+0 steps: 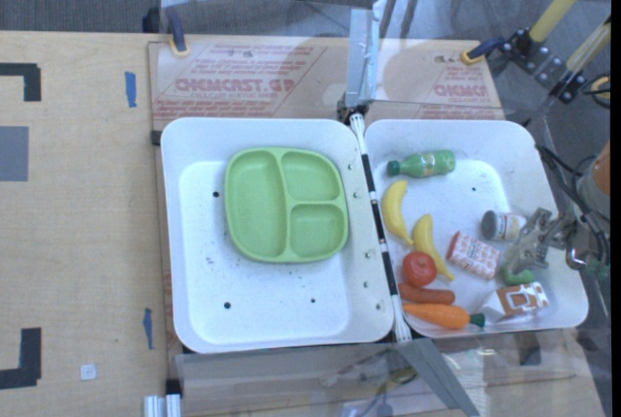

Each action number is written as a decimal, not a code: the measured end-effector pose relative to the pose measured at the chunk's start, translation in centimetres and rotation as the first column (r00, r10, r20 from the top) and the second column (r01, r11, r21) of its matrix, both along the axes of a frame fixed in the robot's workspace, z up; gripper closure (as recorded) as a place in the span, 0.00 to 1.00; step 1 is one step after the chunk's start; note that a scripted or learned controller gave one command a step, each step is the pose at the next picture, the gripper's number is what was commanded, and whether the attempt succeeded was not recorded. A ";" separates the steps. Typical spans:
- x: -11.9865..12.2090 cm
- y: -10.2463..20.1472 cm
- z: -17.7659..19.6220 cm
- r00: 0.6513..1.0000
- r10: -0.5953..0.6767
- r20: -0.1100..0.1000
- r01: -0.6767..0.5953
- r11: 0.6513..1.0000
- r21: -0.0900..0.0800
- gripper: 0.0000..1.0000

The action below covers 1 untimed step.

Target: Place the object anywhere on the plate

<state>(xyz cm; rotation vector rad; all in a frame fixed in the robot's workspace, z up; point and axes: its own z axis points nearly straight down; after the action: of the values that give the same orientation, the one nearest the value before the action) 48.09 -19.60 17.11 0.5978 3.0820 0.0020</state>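
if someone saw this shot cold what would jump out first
Probably the light green divided plate, sitting alone in the left white bin with its three compartments bare. Next, the clutter of toy food in the right white bin: two bananas, a tomato, a carrot and a green bottle. The gripper hangs low at that bin's right side, beside a small can.

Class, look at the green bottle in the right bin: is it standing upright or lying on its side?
Lying on its side. The green bottle stretches lengthwise across the right bin floor, above the bananas.
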 end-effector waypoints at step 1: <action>-0.1 -2.7 -3.4 0.963 0.270 0.000 -0.270 0.963 -0.001 1.00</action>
<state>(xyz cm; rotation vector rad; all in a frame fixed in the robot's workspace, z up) 48.04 -22.34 13.70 0.1724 3.1345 0.0013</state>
